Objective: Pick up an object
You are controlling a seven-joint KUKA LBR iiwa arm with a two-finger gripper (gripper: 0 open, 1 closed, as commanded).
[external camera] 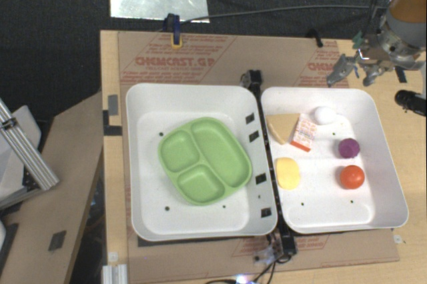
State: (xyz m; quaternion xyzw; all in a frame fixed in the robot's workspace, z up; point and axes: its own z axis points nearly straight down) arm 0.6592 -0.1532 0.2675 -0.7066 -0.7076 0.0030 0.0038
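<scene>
Six small things lie in the right bin (383, 136): a white ball (325, 115), a purple ball (348, 148), an orange ball (351, 177), a yellow lump (287, 173), a tan wedge (283, 127) and a small red-and-white carton (304, 133). The left bin (143, 143) holds a green divided plate (203, 160). The gripper (353, 69) hangs above the bench beyond the right bin's far edge, its two fingers spread and holding nothing. To grasp well, it should probably pick a thing standing apart, such as the orange ball or purple ball, centre over it, then descend straight before closing. The carton touches the wedge, so it looks harder. Red lettering on the brown sheet (177, 53) under the bins seems to read CHEMCAST GP; the carton's print is too small to read.
</scene>
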